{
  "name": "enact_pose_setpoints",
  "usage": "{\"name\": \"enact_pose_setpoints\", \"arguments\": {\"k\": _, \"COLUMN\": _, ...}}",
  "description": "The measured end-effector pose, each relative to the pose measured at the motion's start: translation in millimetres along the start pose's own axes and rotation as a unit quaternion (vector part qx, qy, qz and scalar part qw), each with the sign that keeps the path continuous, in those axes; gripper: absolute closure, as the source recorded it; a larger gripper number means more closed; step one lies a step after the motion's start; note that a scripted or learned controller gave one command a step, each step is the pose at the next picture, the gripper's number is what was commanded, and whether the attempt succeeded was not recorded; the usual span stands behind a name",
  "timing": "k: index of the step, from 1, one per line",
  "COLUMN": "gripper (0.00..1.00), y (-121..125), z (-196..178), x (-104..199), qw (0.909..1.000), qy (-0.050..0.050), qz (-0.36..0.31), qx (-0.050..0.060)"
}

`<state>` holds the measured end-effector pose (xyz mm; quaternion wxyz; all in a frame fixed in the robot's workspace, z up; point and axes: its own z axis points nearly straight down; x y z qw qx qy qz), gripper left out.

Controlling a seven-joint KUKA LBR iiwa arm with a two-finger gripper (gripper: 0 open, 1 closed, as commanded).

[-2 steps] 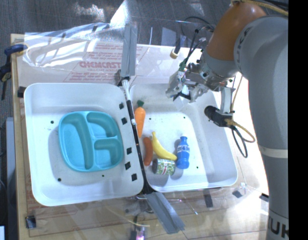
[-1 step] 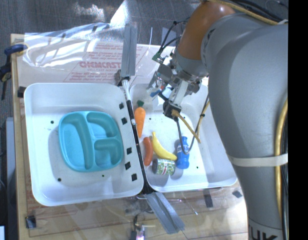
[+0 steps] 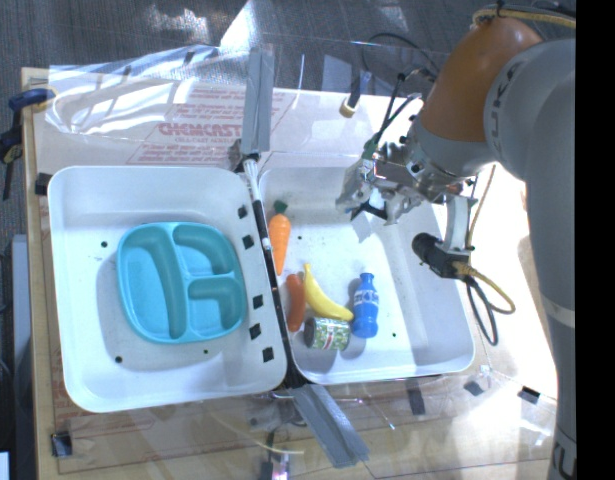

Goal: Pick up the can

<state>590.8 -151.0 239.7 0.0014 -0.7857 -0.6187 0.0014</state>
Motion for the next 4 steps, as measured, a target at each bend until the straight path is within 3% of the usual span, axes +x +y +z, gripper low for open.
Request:
{"name": "enact_pose_setpoints", "arguments": {"k": 1, "gripper": 1.00, "y": 12.4, "z": 49.9, "x": 90.6, "qw": 0.9927, "qy": 0.000, "qz": 0.120, "qx": 0.002}}
{"name": "enact_pose_setpoints", "arguments": {"k": 2, "gripper": 1.00, "y": -39.2, "z": 16.6, "x": 9.0, "qw": 0.9981, "qy": 0.000, "qz": -0.061, "qx": 0.000}}
{"name": "enact_pose_setpoints", "arguments": {"k": 3, "gripper": 1.00, "y": -61.7, "z": 49.3, "x": 79.7, "qw": 0.9983, "qy": 0.000, "qz": 0.059, "qx": 0.001}}
{"name": "enact_pose_setpoints", "arguments": {"k": 4, "gripper": 1.00, "y": -89.6, "z": -42.5, "x": 36.2, "qw": 0.9917, "qy": 0.000, "qz": 0.128, "qx": -0.001}}
